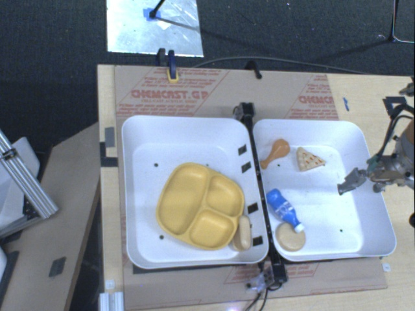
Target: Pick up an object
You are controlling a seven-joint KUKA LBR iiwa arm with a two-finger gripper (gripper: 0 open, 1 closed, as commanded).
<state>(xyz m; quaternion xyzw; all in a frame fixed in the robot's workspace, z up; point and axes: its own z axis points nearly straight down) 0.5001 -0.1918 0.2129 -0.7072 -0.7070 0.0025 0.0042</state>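
Blue bottle [283, 208] lies in right bin [373, 238], just left of bin centre; likely light, stiff, slick plastic; grasp across body; gripper [353, 181] near bin's right wall, finger spread unreadable.

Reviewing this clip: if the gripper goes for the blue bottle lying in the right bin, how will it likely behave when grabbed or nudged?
The blue bottle lies on its side, so it would probably roll if nudged across its length. It looks like a small plastic toy, likely light and stiff. Its rounded body may slip from a loose pinch. Its cap end touches the round tan piece, which could shift too.
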